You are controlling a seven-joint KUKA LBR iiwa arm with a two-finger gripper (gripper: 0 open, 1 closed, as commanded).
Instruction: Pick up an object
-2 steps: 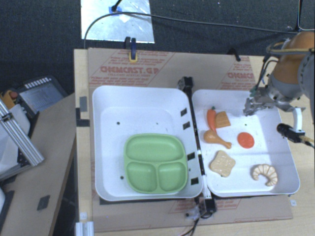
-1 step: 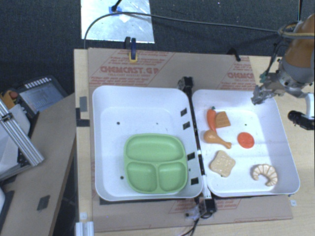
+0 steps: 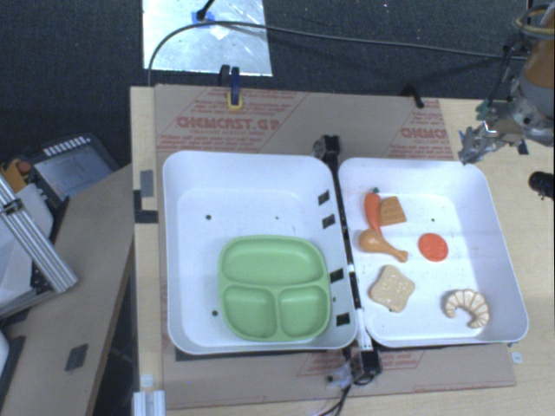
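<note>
The right bin (image 3: 499, 232) holds several toy foods: an orange carrot (image 3: 373, 209), a tan cracker (image 3: 392, 211), a drumstick (image 3: 382, 243), a red tomato slice (image 3: 434, 247), a slice of bread (image 3: 392, 288) and a croissant (image 3: 467, 307). My gripper (image 3: 476, 144) hangs above the bin's far right corner, off to the upper right of all the food. Nothing shows between its fingers, and the view is too small to tell how they stand.
A green divided plate (image 3: 273, 286) lies in the left bin (image 3: 186, 232). Both bins rest on a cardboard sheet (image 3: 286, 120). A black divider with clips (image 3: 340, 232) runs between the bins. Cables cross the dark floor behind.
</note>
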